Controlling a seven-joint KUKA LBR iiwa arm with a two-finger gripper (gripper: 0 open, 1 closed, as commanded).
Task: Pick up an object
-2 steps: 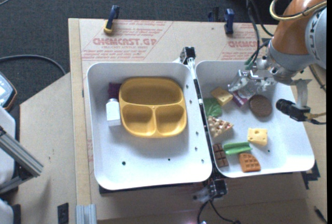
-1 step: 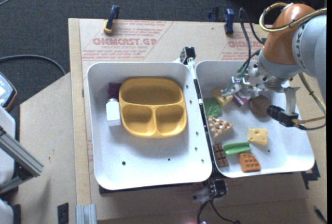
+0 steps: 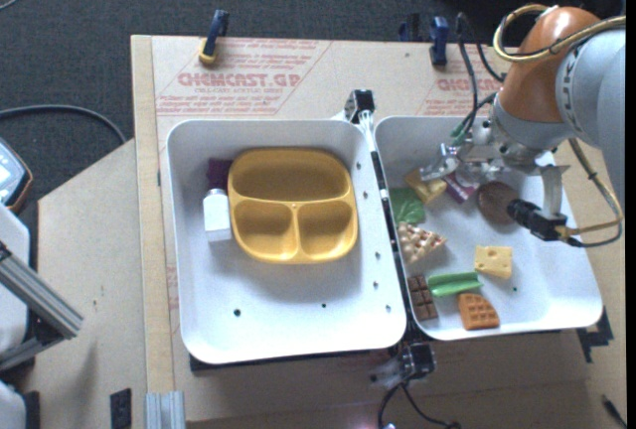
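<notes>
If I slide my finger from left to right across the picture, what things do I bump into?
White bottle → yellow divided tray → green leaf → chocolate bar → waffle → cheese wedge

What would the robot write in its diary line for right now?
arm: over right bin | gripper: low among toy food at bin's top left | grasp: cannot tell | yellow tray: in left bin

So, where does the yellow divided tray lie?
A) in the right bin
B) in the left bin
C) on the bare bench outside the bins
B: the yellow divided tray lies inside the left bin, next to a small white bottle.
</notes>
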